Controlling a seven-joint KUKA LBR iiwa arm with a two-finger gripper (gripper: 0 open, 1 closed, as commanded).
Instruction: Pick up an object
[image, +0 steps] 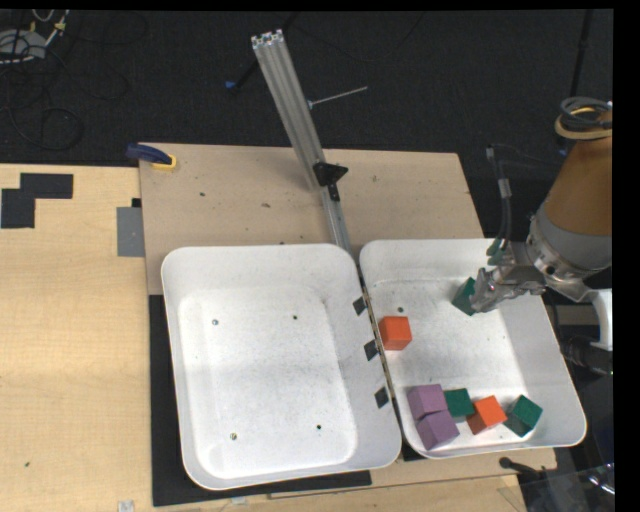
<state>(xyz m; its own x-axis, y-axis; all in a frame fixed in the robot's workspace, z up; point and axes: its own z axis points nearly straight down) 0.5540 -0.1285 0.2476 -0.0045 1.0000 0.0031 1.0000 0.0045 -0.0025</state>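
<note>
Crowded along the near rim of the right bin (560, 425): two purple blocks (432, 415) stacked close together, then a small green block (459, 403), an orange block (488, 412) and another green block (523, 413) hard by the near right corner. Farther in, a lone orange cube (396, 332) just beside the divide between the bins, with bare white floor all round it and on toward the far rim. Over the right side of that bin, the hand (480, 297), reaching in from the right, with a dark green block (465, 296) at its tip; cannot tell whether clenched or released. Alongside, the left bin (200, 270), wide open floor. Beyond, bare desk (240, 195) with a slanted metal rail (290, 95).
</note>
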